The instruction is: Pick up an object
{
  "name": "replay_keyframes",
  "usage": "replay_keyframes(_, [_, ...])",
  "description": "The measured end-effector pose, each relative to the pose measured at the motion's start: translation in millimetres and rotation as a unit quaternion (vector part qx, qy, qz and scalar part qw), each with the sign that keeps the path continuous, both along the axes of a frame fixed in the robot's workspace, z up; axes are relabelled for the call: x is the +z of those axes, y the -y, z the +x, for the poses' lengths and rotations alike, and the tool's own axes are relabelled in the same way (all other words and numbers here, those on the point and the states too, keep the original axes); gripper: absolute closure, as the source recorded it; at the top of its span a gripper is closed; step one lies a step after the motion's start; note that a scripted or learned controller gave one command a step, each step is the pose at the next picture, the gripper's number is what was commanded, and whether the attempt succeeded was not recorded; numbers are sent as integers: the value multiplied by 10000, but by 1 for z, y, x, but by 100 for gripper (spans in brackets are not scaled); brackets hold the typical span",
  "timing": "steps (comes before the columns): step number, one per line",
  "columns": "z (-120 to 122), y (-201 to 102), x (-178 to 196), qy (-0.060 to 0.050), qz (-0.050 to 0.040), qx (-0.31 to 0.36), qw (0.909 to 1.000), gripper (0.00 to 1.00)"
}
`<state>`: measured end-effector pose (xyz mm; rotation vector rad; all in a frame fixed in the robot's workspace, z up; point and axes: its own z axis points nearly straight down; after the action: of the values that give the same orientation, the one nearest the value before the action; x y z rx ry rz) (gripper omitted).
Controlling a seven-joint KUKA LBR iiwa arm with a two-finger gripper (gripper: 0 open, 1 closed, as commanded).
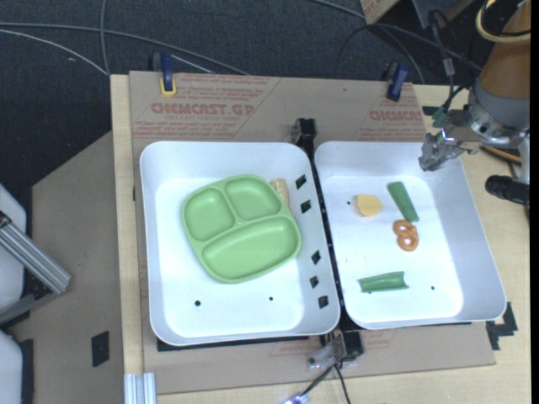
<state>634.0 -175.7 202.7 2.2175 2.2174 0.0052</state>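
Green plate (242, 238) fills left bin (168, 175); tool (437, 151) over right bin's (472, 225) corner.

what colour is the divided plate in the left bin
Light green, clearest in the camera view: the divided plate lies in the left bin.

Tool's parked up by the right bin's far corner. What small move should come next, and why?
Probably bring the tool toward the camera and slightly left, over the green stick, the nearest item. It sits at the right bin's far right corner, above nothing graspable, while the stick, the yellow piece and the pretzel lie nearer the middle.
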Motion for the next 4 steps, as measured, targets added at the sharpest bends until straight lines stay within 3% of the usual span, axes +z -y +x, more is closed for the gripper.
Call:
replay_keyframes(1, [1,0,18,-7,2,7,10000,100])
replay_keyframes(4, [7,-161,4,-47,24,31,10000,100])
